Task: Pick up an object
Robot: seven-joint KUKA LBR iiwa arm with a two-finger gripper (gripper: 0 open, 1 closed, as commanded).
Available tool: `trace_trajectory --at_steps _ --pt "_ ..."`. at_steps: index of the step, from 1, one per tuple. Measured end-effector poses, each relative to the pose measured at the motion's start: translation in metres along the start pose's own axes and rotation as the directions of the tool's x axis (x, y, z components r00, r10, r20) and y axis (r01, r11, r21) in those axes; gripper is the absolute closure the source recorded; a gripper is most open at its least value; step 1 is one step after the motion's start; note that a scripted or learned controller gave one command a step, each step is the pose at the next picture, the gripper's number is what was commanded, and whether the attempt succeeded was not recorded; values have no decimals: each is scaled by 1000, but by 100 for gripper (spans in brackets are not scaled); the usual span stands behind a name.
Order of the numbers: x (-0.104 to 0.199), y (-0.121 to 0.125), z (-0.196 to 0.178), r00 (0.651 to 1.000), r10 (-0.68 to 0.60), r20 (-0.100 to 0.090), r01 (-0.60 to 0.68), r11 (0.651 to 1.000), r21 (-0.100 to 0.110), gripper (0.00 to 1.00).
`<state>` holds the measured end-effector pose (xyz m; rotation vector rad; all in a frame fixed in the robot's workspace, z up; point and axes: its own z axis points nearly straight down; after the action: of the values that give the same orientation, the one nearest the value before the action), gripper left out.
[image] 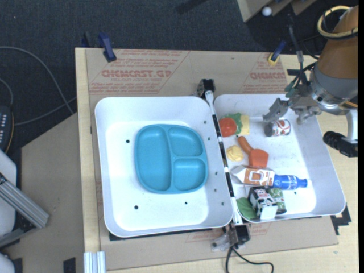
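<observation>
The grey arm's pincer (277,120) is down in the right-hand shallow white bin (318,169), near its far end, and it sits right over a small white can with red markings (280,128). One finger stands on the can's left; I can't tell whether the pincer is clenched on it or released. So the pick looks barely begun: nothing is lifted, and the can seems to rest on the bin floor. It's a stubby, smooth, rounded thing lying on its side, likely to roll if nudged. The other pieces lie well apart from it along the bin's left side and near end, and the blue divided plastic plate (170,157) sits in the left-hand white bin (114,129) on the counter
</observation>
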<state>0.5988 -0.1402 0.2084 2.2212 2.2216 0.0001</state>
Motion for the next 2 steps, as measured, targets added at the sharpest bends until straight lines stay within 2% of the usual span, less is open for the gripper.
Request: trace_trajectory --at_steps 1,2 --pt "-48 36 125 1000 1 0 -1 1000 3 0" --pt "-48 38 113 1000 0 2 0 1000 -3 100"
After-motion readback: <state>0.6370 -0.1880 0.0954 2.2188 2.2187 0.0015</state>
